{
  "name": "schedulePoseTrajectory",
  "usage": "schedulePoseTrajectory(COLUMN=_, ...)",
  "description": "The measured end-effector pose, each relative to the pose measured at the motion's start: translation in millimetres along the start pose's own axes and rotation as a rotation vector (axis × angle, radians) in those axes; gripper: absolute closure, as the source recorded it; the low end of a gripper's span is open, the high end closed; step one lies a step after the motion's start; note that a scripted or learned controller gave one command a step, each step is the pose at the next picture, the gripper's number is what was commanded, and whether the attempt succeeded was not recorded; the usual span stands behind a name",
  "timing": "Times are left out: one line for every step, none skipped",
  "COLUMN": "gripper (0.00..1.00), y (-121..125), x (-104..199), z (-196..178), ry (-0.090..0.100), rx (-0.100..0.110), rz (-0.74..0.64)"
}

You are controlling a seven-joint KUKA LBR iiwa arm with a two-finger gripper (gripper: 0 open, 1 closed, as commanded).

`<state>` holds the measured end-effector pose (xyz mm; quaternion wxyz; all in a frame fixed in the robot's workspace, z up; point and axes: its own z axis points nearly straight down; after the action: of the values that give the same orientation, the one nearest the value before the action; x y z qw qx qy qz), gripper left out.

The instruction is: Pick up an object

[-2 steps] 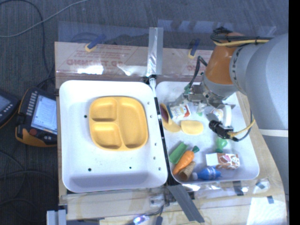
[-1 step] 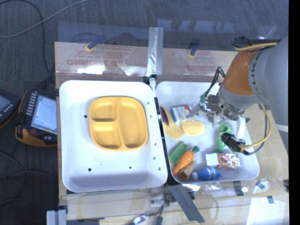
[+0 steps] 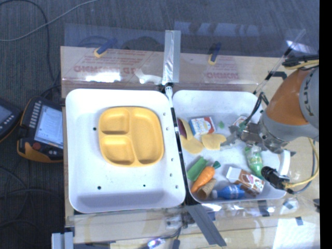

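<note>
The right bin holds a heap of toy food. A small red and white carton lies near two flat yellow pieces. Lower down are a green pod, an orange carrot, a blue bottle and a brown and red carton. A green bottle lies at the right side. My gripper reaches in from the right, low over the bin's middle right. It is just above the green bottle and right of the yellow pieces. Nothing is visibly held.
The left bin carries a yellow divided plate. A teach pendant lies on the floor to the left. Clear plastic sheets stand behind both bins. Cables trail by the arm's wrist at the right bin's edge.
</note>
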<state>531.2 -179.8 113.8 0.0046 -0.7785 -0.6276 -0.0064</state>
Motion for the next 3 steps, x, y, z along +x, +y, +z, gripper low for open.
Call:
schedulePoseTrajectory(gripper=0.0, y=26.5, x=42.7, z=-27.1, ry=-0.016, rx=0.005, rz=-0.314)
schedulePoseTrajectory(gripper=0.0, y=65.8, x=41.6, z=7.3, ry=-0.016, rx=-0.005, rz=-0.272)
schedulePoseTrajectory(gripper=0.0, y=71.5, x=82.1, z=18.1, ry=-0.023, rx=-0.019, rz=-0.313)
